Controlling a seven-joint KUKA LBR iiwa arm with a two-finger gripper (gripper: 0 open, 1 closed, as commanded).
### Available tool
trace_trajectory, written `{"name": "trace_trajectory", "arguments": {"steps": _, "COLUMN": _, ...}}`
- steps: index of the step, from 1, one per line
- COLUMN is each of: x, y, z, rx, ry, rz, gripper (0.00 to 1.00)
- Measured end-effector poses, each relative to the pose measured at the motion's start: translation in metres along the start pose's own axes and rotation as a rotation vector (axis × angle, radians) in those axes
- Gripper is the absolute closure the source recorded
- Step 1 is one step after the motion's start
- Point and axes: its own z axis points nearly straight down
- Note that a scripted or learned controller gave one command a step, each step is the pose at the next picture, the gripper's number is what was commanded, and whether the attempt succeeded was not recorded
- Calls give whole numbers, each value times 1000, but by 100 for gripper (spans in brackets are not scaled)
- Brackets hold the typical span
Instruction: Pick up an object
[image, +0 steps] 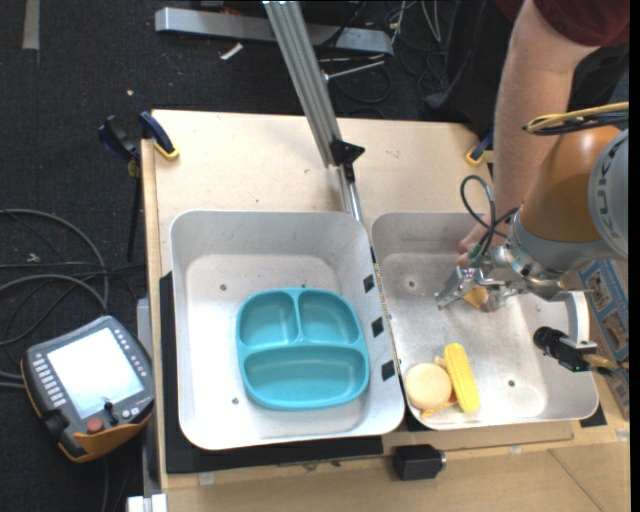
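My gripper (462, 288) hangs low over the middle of the right bin (520, 400), pointing toward its left side. A small yellow-orange thing (480, 296) shows right beside the gripper; whether it is gripped cannot be told. A yellow corn cob (462, 377) lies near the bin's front edge. A pale round object (428, 385) touches the cob's left side.
A person's bare arm (530, 110) reaches down from the top right, its hand (472, 240) just behind the gripper. In the left bin (200, 300) lies a teal divided plate (300, 347). A metal pole (315, 90) slants over the bench's back.
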Motion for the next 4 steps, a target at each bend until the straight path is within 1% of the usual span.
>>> {"name": "trace_trajectory", "arguments": {"steps": 1, "x": 6, "y": 6, "z": 48, "rx": -2, "ry": -1, "rz": -1, "gripper": 0}}
{"name": "trace_trajectory", "arguments": {"steps": 2, "x": 6, "y": 7, "z": 35, "rx": -7, "ry": -2, "rz": 0, "gripper": 100}}
{"name": "trace_trajectory", "arguments": {"steps": 4, "x": 1, "y": 5, "z": -51, "rx": -12, "ry": -3, "rz": -1, "gripper": 100}}
